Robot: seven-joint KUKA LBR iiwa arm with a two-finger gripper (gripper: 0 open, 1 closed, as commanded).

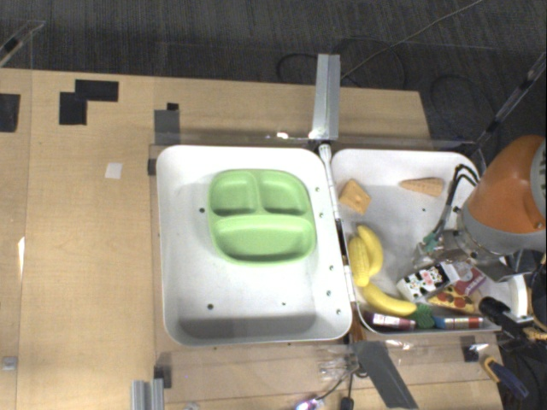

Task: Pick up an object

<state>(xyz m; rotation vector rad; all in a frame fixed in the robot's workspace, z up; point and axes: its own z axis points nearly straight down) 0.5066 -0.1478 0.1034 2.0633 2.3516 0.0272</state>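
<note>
Positioning the two-finger gripper [440, 254] low over the cluttered right white bin [386, 171].
Finger state cannot be told; it is hovering by the black-and-white patterned box [425, 281]; centring on one item is advisable.

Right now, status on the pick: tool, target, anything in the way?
Tool low in right bin, over the card box. Nothing seen gripped. Bananas and markers crowd close beside it.

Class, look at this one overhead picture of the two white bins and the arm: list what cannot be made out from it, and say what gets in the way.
1. The gripper: the grey arm with orange band hangs over it, so its fingers are unreadable.
2. Small printed black-and-white card: partly under the gripper, print too small to read.
3. Red and green marker pens along the right white bin's front wall: too small to count.
</note>
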